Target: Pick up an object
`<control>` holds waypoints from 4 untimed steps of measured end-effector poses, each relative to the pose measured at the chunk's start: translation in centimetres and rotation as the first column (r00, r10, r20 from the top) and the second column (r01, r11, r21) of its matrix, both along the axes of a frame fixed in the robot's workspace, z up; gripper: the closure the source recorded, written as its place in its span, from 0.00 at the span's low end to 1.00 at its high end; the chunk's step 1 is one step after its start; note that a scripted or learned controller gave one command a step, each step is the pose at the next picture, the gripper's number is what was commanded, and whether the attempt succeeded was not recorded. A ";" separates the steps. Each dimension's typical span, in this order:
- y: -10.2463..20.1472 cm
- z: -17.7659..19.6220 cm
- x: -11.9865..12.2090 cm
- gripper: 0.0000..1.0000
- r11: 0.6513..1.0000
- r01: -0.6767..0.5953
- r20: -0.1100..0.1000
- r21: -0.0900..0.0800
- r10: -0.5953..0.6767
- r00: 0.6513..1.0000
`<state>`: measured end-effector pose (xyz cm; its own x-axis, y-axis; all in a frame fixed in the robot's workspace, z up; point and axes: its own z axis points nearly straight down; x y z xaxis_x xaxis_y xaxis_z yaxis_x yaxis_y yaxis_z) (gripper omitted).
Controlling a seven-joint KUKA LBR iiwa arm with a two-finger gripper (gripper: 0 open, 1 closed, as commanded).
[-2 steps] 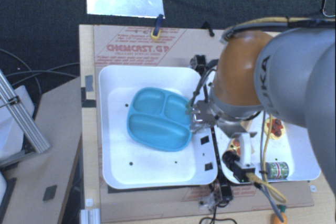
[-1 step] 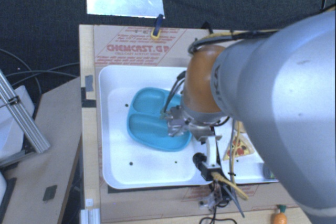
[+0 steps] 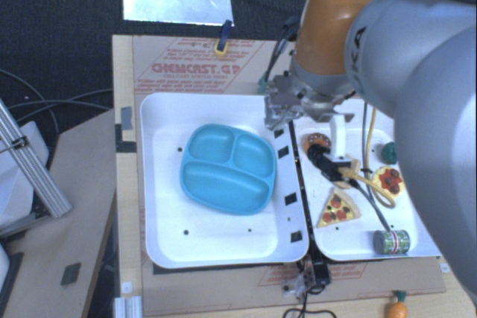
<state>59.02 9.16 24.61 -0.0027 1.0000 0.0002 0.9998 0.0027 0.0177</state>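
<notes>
From above the bench, the grey arm comes in from the right, and its gripper (image 3: 279, 115) hangs low over the far end of the strip where the two bins meet. I cannot tell from here whether it is open or closed, or whether it has hold of anything. The left bin (image 3: 160, 182) carries a blue divided plate (image 3: 227, 167), lying flat. In the right bin (image 3: 358, 236) lie a toy pizza slice (image 3: 337, 208), a small green can (image 3: 392, 241) on its side near the front edge, a brown doughnut (image 3: 318, 140) just beside the gripper, and a round red-topped piece (image 3: 389, 179).
</notes>
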 end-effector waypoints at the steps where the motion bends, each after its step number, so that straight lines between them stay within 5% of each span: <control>1: 8.5 -2.9 1.7 1.00 1.000 -0.007 -0.014 0.003 0.007 1.000; 2: 10.9 -1.4 -3.4 1.00 1.000 -0.005 -0.018 0.002 0.005 1.000; 3: 5.0 -5.9 -4.7 1.00 1.000 0.007 -0.022 -0.003 -0.007 1.000; 4: 5.4 -4.6 -4.5 1.00 1.000 -0.002 -0.016 0.001 0.002 1.000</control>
